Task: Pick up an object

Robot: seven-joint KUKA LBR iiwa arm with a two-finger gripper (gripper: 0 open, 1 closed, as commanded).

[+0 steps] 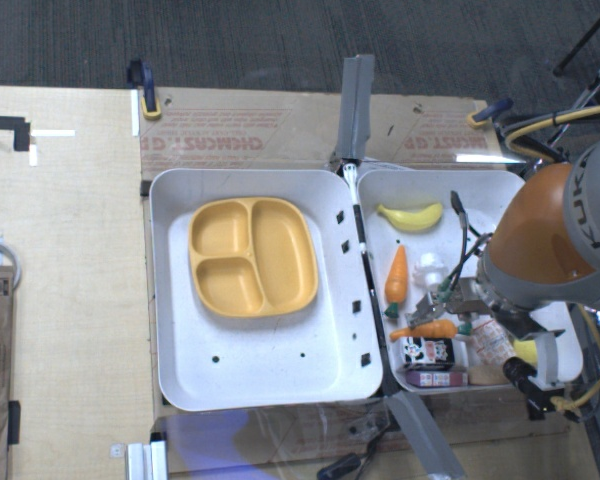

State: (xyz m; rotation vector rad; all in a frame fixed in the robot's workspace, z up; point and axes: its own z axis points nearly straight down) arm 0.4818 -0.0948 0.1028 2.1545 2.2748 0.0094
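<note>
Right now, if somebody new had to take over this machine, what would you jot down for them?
End effector: low in the right bin, among the clutter; whether it grips anything cannot be seen from here.
Right bin: banana near the far wall, one carrot upright-ish by the divider, a second carrot beside the end effector, a small printed carton at the near wall.
Left bin: yellow divided plate.
Done: arm reached into the right bin.
Left: nothing visibly lifted yet; a pick must still be confirmed.
</note>
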